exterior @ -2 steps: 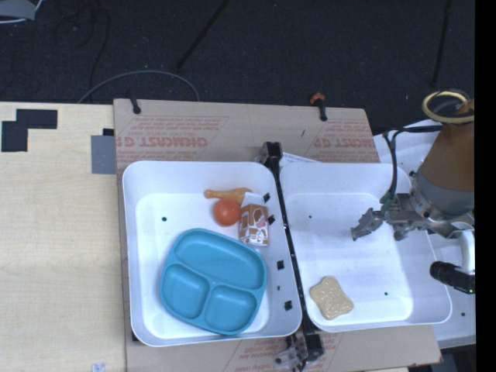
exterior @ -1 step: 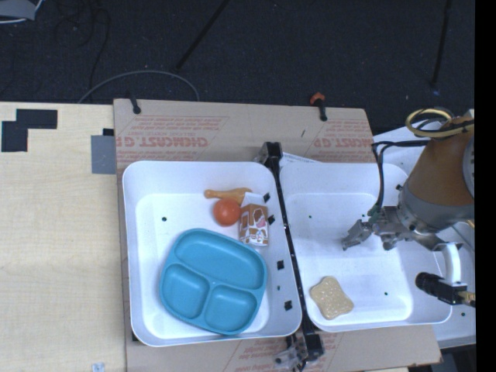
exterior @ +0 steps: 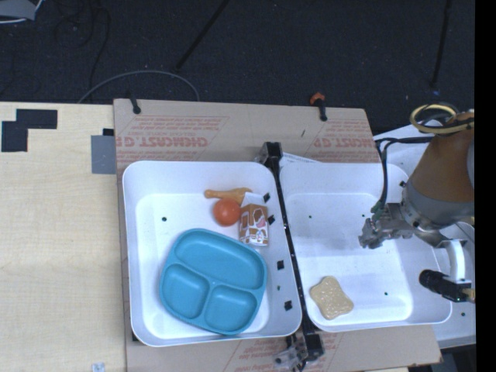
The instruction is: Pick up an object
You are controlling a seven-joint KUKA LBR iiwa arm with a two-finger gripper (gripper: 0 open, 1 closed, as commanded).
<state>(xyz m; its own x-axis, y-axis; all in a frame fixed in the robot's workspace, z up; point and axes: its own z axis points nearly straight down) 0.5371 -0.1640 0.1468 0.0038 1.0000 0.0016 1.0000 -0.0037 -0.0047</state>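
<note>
The right bin (exterior: 353, 208) holds a tan, lumpy cookie-like piece (exterior: 332, 297) near its front edge. In the left bin (exterior: 147, 208) lie a blue divided plate (exterior: 212, 280), a red ball (exterior: 227, 211), an orange carrot-like piece (exterior: 226, 194) and a small brown-and-white carton (exterior: 253, 225). My gripper (exterior: 375, 231) hangs over the right part of the right bin, up and to the right of the tan piece and well apart from it. I see nothing between its fingers.
A black divider (exterior: 280, 231) runs between the two bins. Cardboard (exterior: 232, 134) lies behind them. The arm's grey body with its orange band (exterior: 443, 169) fills the right side, and a black cable (exterior: 383, 169) drops beside it.
</note>
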